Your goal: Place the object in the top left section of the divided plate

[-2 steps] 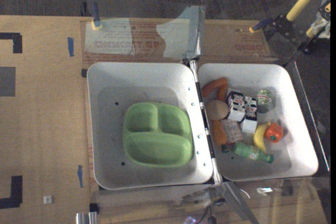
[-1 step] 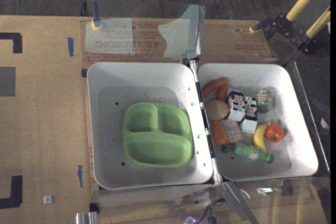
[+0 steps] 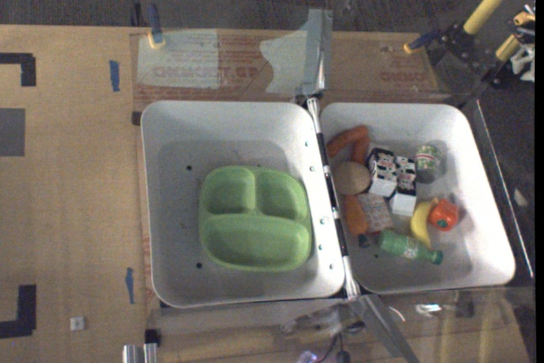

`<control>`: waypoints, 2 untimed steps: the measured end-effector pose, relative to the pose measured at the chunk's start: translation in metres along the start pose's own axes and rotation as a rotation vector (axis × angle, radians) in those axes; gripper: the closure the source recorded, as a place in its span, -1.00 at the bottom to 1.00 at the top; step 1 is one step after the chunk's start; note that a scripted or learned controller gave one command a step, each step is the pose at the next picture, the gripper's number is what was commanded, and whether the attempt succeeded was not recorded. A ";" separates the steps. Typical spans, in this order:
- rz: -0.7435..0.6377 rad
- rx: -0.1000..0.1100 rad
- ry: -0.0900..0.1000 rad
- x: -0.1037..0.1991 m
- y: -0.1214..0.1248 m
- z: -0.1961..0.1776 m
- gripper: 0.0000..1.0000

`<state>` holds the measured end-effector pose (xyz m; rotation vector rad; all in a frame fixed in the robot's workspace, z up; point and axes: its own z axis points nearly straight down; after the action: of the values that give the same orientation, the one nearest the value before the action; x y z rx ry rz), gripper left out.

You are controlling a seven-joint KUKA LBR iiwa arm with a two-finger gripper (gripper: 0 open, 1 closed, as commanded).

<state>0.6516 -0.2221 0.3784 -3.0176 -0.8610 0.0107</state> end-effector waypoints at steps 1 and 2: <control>-0.001 -0.001 0.000 0.000 0.000 -0.001 -1.00; -0.004 -0.001 -0.003 0.002 0.000 -0.009 1.00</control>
<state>0.6536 -0.2210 0.3869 -3.0174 -0.8668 0.0152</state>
